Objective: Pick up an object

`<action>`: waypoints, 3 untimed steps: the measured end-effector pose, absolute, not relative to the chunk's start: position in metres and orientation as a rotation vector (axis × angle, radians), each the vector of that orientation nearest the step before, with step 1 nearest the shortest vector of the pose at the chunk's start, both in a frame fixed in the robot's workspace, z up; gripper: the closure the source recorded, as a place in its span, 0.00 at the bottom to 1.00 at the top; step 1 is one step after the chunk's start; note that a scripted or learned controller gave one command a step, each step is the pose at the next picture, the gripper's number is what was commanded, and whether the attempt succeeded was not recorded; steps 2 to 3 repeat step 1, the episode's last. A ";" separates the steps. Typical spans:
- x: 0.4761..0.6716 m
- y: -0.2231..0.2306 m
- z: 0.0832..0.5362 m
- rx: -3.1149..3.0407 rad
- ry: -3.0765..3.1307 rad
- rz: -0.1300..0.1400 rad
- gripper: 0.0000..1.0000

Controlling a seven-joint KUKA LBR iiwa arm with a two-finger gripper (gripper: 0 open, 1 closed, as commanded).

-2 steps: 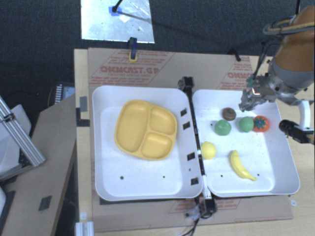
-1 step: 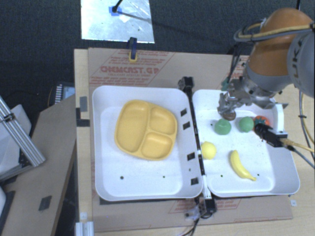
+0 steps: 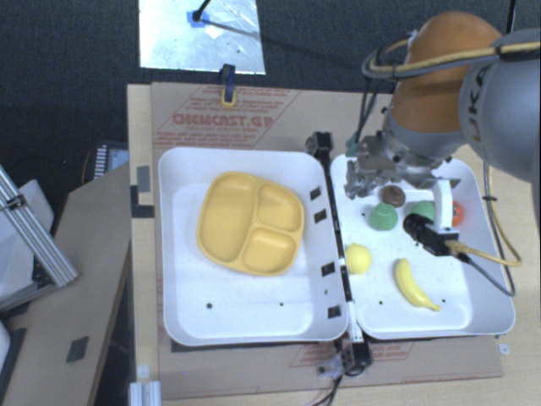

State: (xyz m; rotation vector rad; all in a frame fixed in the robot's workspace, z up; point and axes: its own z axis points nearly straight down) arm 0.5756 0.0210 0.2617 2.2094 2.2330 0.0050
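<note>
Camera view: arm comes in from the right and hangs over the far part of the right bin. Gripper is low, near that bin's far left corner, pointing down at the bin floor.

Finger state: can't tell. The tips are a dark, cluttered blur against the white bin, and no gap or closure reads clearly. Nothing is visibly between them, so I'm not calling a grasp.

Candidate objects, all in the right bin and all lying on its floor:
- brown round thing, just right of the gripper, closest to it
- green cup, just nearer than the brown one
- yellow lemon, near the bin's left wall
- banana, near side, middle of the bin
- something red-orange, mostly hidden behind a white part of the arm's tooling

Left bin holds a yellow divided plate, flat, roughly central (well away from the gripper, unlikely target).

Progress, my read: pick not done. Arm is placed over the object cluster, so the approach looks largely complete; what remains is closing on one item and lifting it off the bin floor. Likeliest target is the brown thing or the green cup, judging by closeness alone.
</note>
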 end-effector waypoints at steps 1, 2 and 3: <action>0.572 0.069 0.243 2.212 2.233 0.003 1.00; 0.572 0.069 0.243 2.212 2.233 0.003 1.00; 0.572 0.069 0.243 2.212 2.233 0.003 1.00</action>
